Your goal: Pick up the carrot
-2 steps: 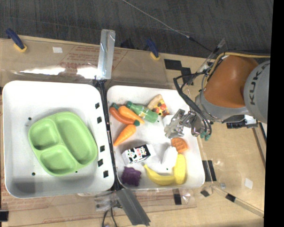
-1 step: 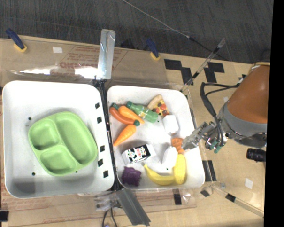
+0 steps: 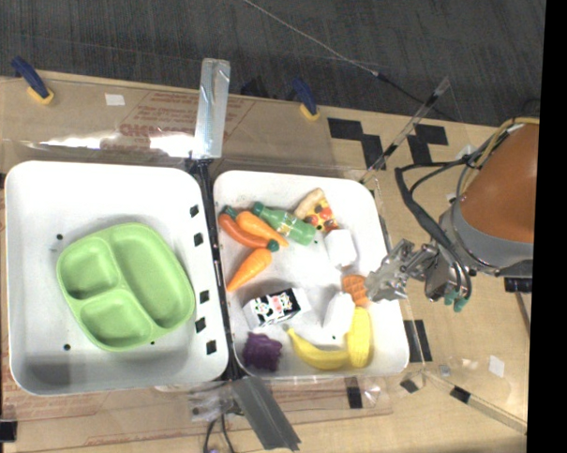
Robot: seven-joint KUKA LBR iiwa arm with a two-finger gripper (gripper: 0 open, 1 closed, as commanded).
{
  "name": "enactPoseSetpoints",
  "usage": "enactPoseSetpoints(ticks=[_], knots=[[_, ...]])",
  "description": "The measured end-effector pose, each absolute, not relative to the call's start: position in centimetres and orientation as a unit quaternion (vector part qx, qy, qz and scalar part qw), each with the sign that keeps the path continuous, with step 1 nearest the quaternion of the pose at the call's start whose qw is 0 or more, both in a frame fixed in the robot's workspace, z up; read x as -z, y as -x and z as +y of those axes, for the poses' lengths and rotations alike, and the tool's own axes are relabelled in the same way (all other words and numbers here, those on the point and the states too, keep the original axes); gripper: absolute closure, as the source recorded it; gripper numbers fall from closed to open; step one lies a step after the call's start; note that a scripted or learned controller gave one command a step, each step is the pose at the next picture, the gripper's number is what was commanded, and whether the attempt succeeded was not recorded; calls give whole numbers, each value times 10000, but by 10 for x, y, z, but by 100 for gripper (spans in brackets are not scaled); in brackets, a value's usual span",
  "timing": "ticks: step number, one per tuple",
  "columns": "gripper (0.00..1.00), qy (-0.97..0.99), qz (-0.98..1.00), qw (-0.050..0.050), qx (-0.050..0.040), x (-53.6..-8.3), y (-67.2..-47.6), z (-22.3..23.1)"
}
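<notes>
While the carrot [image 3: 251, 267] lies tilted in the right bin [image 3: 382, 236] | gripper [image 3: 386, 281] hovers at bin's rim, well apart | its grip state cannot be told

Carrot [image 3: 250, 266] in right bin [image 3: 382, 235], behind milk carton [image 3: 272, 307], left of banana [image 3: 339, 345]; divided plate [image 3: 123, 284] in left bin [image 3: 24, 256].

The scene is evenly and fairly brightly lit from above, with no hard shadows; things in the bins cast only faint, soft ones. The white bins [image 3: 29, 257] verge on overexposed, their walls washing out. Glare streaks a clear plastic sheet [image 3: 100, 140] at the far edge of the bench [image 3: 474, 370]. The picture is slightly soft and grainy, and the tool [image 3: 394, 277] looks blurred.
</notes>
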State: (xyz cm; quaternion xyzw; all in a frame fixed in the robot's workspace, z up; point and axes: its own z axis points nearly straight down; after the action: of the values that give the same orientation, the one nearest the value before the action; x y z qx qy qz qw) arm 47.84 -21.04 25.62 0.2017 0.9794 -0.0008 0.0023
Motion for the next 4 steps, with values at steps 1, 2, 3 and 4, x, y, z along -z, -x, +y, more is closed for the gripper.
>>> enactPoseSetpoints(ticks=[1,2,3,4], knots=[[100,-52,10000,27,13,-291,-478,-210],[100,631,9980,45,27,-391,-496,-210],[100,1878,9822,-1,-1,-295,-491,-209],[100,2504,9681,48,43,-412,-524,-210]])
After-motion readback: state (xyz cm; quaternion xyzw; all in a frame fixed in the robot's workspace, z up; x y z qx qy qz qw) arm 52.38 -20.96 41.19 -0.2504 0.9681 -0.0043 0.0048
